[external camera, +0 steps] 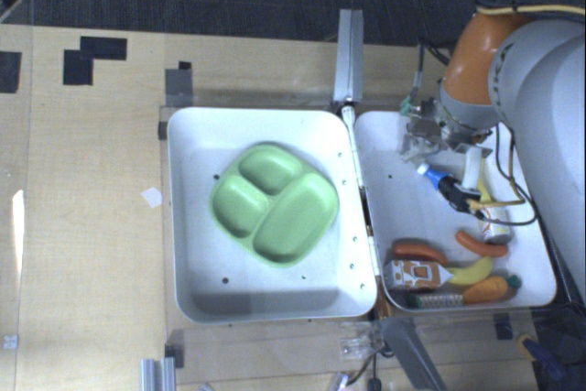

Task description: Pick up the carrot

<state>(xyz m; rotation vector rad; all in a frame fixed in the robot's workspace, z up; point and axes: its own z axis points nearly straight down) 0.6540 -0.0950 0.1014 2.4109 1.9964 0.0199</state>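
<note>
Reaching in from the right, well short of any grasp: approach step, judged from the arm (540, 78) hanging over the right bin's (394, 188) far end. Cannot tell the gripper's (430, 137) state. Lying at the near edge among crowded items, just beside the banana (472, 272): the carrot (485, 290). Next: travelling toward that near corner, then descending cleanly between neighbours.

Orange carrot (485, 289), green plate (275, 202), seemingly yellow banana (472, 271)

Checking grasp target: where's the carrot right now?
The carrot lies in the right bin, at its near right corner, just below the banana.
</note>
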